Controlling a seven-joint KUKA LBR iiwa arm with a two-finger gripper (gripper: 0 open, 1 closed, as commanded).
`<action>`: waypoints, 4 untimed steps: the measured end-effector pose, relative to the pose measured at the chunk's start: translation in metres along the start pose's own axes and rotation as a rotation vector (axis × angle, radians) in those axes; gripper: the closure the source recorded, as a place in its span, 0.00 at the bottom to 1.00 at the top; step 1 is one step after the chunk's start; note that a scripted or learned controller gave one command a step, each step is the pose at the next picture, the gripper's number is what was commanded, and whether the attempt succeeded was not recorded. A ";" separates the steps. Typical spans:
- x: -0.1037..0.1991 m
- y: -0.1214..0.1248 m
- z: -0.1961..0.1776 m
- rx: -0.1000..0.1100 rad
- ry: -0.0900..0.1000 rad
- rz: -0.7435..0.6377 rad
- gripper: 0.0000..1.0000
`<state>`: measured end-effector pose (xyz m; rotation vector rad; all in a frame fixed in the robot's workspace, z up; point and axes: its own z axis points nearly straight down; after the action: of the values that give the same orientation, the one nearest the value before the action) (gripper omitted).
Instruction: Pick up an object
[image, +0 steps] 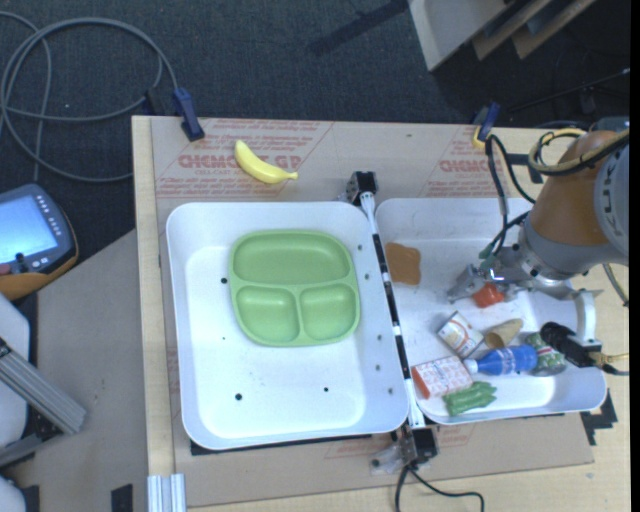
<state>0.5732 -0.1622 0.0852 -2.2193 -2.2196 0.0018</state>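
Gripper (478, 283) low in the right bin (440, 215), finger state unclear, beside a red object (489, 295); carton (458, 334), bottle (512, 360) and green item (468, 399) crowd nearby; tray (294, 286) fills left bin (200, 380)

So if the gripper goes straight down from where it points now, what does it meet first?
Most likely the small orange-red object right below the gripper in the right bin. Depth is hard to judge from this slanted view, so it may instead reach the bin floor beside it.
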 end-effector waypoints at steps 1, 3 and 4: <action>0.060 -0.048 0.001 0.000 0.001 -0.001 0.00; 0.010 -0.054 -0.091 -0.005 -0.003 0.001 1.00; 0.011 -0.054 -0.091 -0.004 -0.002 0.000 0.00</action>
<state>0.5196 -0.1514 0.1764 -2.2224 -2.2221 -0.0005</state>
